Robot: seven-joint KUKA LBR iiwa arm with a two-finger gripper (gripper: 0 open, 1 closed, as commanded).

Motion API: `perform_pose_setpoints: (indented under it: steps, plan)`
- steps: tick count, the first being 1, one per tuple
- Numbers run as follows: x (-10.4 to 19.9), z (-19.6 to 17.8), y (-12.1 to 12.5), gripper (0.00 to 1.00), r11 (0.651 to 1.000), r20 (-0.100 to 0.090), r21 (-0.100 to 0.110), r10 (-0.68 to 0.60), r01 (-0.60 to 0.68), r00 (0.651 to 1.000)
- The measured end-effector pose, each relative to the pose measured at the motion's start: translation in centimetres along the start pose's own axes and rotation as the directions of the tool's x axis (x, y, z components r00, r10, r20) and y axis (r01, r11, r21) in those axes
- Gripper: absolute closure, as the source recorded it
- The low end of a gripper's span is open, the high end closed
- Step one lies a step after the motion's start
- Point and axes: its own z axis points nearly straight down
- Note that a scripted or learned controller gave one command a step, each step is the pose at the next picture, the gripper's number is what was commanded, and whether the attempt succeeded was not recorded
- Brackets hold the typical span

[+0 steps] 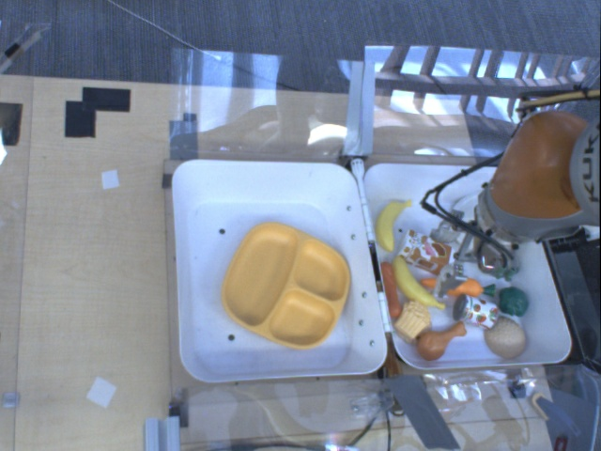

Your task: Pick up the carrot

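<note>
Claw (457, 272): above the right bin (560, 332); cannot tell how it stands.
Carrot (466, 289): just below the claw, apart from it.
Banana (416, 284): left of claw.

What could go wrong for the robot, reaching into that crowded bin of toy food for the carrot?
1. The gripper hangs over a tight pile, where the carrot lies against the bin wall with a banana beside it. The fingers might struggle to fit around it.
2. It could nudge or grab a neighbour instead, such as the banana or the small box.
3. The gripper sits nearer an orange piece than the carrot, so it might close on that.
</note>
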Motion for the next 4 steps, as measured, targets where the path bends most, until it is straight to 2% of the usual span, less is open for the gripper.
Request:
perform_pose_setpoints:
  steps: [1, 2, 3, 4]
  plan:
    - [3.6, 1.0, -0.3, 0.00, 0.971, 0.019, -0.003, 0.238, -0.238, 0.971]
    - [6.2, 1.0, 1.7, 0.00, 0.959, 0.019, 0.000, 0.282, -0.282, 0.959]
    - [7.4, 1.0, 2.6, 0.00, 0.942, 0.021, -0.004, 0.336, -0.336, 0.942]
    - [7.0, -0.3, 2.7, 1.00, 0.944, 0.034, -0.008, 0.330, -0.330, 0.943]
